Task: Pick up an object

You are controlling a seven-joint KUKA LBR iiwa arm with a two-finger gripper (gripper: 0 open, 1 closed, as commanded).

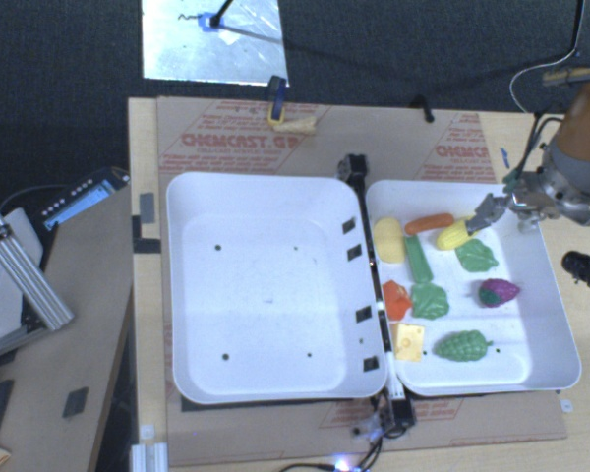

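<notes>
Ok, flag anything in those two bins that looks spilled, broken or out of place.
Nothing stands out. The toy food lies loose in the right bin: the orange sausage, the corn, the purple piece and the cheese all sit inside its walls. The gripper is beside the corn.

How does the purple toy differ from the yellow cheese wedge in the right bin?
The purple toy is rounded and lumpy with a green tip; the yellow cheese wedge is flat and angular with holes. The purple toy lies near the bin's right wall, the cheese against the divider on its left side. Both are small play foods in the right bin.
</notes>
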